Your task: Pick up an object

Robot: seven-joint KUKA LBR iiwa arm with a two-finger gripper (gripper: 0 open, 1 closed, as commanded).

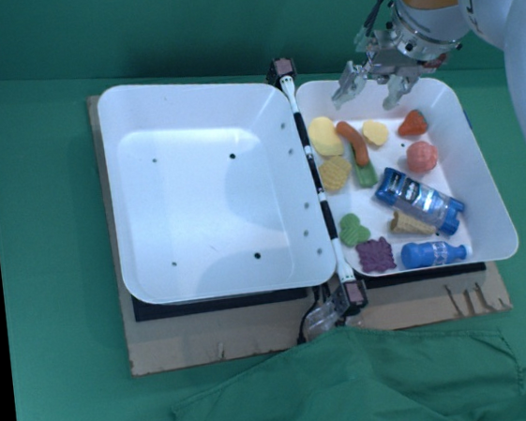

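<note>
On the left sits the left bin (204, 188), a smooth, glossy white plastic tray with rounded corners and a few small dark dots on its floor. It rests on a flat brown cardboard sheet (165, 343) over matte green cloth (48, 229), with a creased fold of cloth along the near edge.

A thin white hinge strip (315, 185) with dark end caps separates it from the right bin (491, 226), where all the toys lie. Nearest the strip are a rounded yellow piece (324, 135), a ridged yellow waffle-like piece (335, 174), a lumpy green piece (352, 231) and a bumpy purple piece (376, 254). Next comes a slender orange carrot (356, 147) with a green end, and a small yellow lump (375, 133). Further right lie a crinkly blue wrapped bottle (419, 198), tilted, touching a tan cone (408, 225), and a small blue bottle (433, 252) on its side. A red wedge (413, 124) and a round pink-red fruit (421, 157) sit toward the far side.

My gripper (373, 87), bare metal, hangs over the bin's far rim with its fingers spread apart, holding nothing.
</note>
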